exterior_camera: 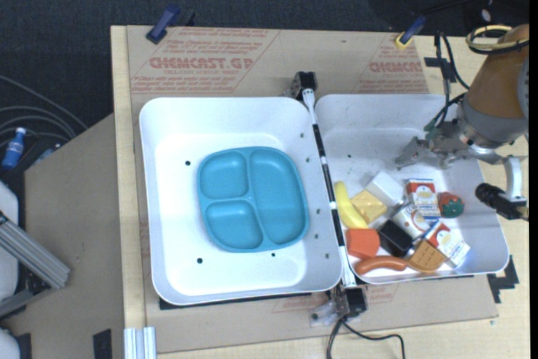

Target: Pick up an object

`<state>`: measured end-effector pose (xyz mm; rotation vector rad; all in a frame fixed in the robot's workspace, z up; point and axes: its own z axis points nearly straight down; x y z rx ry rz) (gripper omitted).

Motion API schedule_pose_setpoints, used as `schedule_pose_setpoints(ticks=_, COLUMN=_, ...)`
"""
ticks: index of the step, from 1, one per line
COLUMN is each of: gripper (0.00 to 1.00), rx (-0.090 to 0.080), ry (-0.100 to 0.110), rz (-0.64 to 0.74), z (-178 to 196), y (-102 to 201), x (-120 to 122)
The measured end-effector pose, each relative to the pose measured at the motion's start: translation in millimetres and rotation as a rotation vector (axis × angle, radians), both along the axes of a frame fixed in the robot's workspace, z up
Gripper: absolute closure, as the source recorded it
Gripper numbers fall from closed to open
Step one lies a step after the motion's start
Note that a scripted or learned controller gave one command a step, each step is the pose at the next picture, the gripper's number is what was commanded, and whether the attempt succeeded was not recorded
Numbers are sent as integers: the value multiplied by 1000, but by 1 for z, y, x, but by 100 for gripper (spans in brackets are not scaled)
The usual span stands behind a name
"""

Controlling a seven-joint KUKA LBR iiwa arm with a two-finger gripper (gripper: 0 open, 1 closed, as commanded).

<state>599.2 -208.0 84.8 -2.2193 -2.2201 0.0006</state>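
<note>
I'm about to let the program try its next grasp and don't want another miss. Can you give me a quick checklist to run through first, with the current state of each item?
1. Gripper carries nothing: cannot tell, the fingers are too small to read.
2. Gripper is inside the right bin, over bare floor and apart from the pile: ok.
3. Targets are within the right bin: ok; banana, orange block and black object lie at its near side.
4. Targets are separated: not ok, they crowd and touch.
5. Blue plate sits in the left bin, away from the arm: ok.
</note>
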Motion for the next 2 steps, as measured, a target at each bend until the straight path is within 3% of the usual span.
schedule_pose_setpoints(ticks=2, gripper=0, rx=8, ry=-3, rz=5, z=1, y=-8, x=-23)
